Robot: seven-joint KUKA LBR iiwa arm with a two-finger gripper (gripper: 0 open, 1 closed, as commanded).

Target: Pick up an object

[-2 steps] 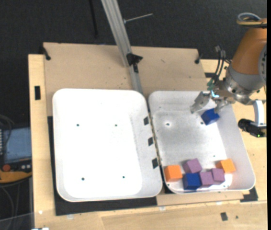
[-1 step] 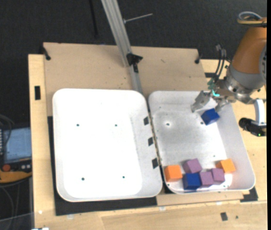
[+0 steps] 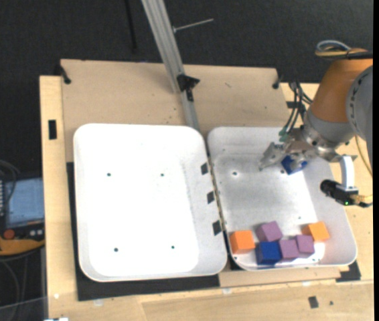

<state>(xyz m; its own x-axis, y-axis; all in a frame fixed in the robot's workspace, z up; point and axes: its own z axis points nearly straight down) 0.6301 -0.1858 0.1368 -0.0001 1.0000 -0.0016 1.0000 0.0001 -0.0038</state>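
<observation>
My gripper (image 3: 270, 159) hangs over the back of the right bin (image 3: 256, 139), pointing down and to the left. A small blue cube (image 3: 294, 165) sits right against the gripper's lower right side, partly hidden under it. I cannot tell whether the cube is held or lies on the bin floor. Along the front wall of the same bin lie an orange cube (image 3: 242, 240), a purple cube (image 3: 269, 231), a dark blue cube (image 3: 268, 252), two more purple cubes (image 3: 296, 247) and another orange cube (image 3: 319, 231).
The left bin (image 3: 142, 199) sits beside the right one, with black clips (image 3: 211, 197) along the shared edge. A slanted metal pole (image 3: 169, 52) stands behind the bins. A blue control box (image 3: 22, 202) with cables rests off the bench's left side.
</observation>
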